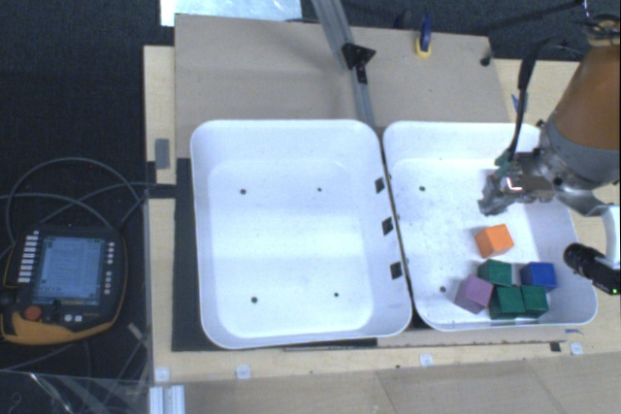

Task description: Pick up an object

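Several small blocks lie in the near right corner of the right bin (pixel 437 179): an orange block (pixel 494 239), a purple block (pixel 474 292), a blue block (pixel 539 275) and green blocks (pixel 506 296). My gripper (pixel 497 194) hangs over the right bin, just above and behind the orange block, at the end of the arm with the orange band (pixel 594 102). Nothing is visibly held in it.
The left bin (pixel 281 228) sits beside the right one, the two rims meeting at the centre. A slanted metal pole (pixel 330 0) rises behind the bins. A teach pendant (pixel 63 281) with cables lies on the floor to the left.
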Tool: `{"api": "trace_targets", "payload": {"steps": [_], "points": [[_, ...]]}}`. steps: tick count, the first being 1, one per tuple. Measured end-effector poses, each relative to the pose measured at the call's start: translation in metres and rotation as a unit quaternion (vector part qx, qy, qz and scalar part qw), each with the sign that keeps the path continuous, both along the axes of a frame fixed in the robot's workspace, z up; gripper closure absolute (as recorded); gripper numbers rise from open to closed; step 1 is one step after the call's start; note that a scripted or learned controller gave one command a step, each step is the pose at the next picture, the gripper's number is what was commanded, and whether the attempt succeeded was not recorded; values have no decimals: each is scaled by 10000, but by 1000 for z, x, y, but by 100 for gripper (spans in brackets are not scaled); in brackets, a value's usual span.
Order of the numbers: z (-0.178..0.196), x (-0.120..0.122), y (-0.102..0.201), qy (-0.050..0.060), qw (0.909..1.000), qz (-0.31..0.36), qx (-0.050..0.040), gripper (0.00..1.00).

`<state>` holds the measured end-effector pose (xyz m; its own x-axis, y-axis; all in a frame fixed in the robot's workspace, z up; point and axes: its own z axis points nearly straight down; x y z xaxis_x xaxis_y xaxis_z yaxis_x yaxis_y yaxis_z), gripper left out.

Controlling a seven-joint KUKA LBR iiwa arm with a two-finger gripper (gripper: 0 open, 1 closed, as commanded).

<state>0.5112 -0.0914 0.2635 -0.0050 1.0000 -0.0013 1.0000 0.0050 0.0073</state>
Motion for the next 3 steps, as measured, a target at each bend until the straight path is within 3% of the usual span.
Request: {"api": "trace_targets", "payload": {"steps": [2,3], "points": [[1,18,96,20,10000,26,13,100],[-18,24,140,41,10000,22,15,100]]}}
